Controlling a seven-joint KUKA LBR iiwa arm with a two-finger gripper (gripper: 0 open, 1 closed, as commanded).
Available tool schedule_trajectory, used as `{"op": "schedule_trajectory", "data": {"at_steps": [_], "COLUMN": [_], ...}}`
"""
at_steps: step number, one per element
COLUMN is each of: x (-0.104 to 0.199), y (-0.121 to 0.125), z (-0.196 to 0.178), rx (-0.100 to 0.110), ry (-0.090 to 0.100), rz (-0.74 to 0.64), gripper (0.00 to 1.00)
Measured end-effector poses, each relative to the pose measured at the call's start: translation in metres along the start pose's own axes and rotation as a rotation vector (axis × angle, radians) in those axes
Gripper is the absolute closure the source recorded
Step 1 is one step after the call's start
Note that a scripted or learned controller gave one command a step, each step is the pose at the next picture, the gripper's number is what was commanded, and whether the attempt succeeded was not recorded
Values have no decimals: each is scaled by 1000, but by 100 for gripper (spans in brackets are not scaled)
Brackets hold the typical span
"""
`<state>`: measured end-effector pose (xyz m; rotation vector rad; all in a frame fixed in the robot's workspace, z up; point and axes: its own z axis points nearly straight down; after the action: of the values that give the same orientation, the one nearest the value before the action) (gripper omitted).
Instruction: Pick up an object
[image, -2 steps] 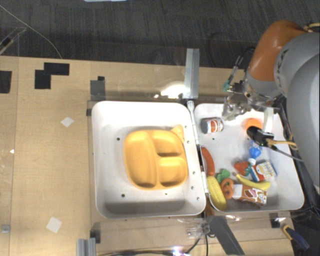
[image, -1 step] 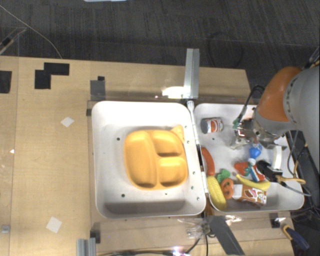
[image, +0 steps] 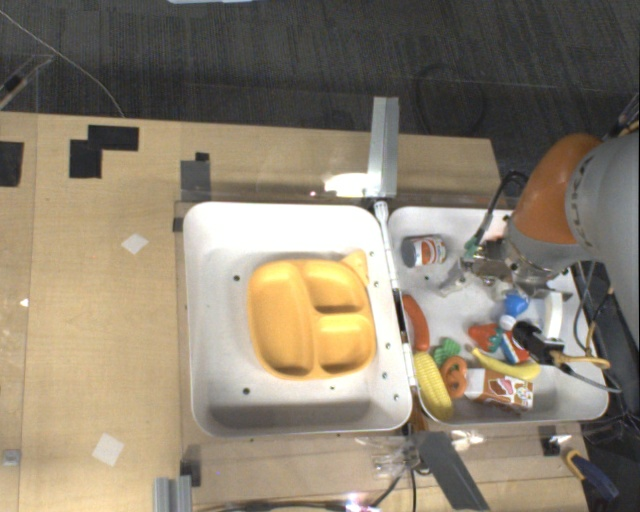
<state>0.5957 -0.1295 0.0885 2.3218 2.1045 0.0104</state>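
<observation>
Two white bins side by side. Left bin (image: 215, 300) holds a yellow divided tray (image: 305, 318). Right bin (image: 440, 222): small can (image: 425, 251) near the top, red sausage (image: 415, 322), corn cob (image: 432, 380), banana (image: 503, 363), carton (image: 503, 392) lower down. Gripper (image: 480, 262) low beside the can, grasping nothing visible; claw state cannot be told.

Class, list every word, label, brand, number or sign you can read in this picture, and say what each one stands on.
No text can be read in this picture.
Can in the right bin: it bears a red and white label, too blurred to read.
Carton near the right bin's front edge: it has red and brown print, too small to read.
Black patches on the bench: plain shapes, no letters or numbers.
</observation>
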Motion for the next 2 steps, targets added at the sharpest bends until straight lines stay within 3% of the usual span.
{"op": "schedule_trajectory", "data": {"at_steps": [2], "x": [32], "y": [-41], "z": [-2], "rx": [-4], "ry": [-1], "rz": [-50], "gripper": [0]}}
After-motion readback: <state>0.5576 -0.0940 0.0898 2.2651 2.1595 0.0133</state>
